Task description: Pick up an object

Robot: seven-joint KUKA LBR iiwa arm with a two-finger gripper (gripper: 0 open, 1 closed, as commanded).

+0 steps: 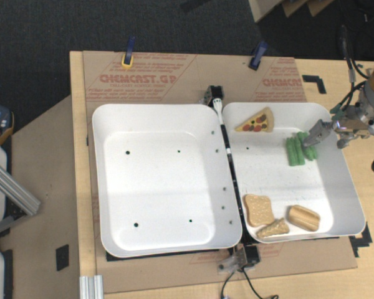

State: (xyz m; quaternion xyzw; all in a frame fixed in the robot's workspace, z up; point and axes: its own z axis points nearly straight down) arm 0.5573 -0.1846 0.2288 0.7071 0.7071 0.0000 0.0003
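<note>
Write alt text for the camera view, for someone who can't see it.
A gripper reaches from the right over green beans in the right bin, which also holds a pizza slice, toast and a bread roll. The left bin sits alongside.

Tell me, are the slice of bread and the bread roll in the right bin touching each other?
Apart. The camera view shows a strip of white bin floor between the slice of bread and the bread roll; a smaller wedge piece lies below that gap.
</note>
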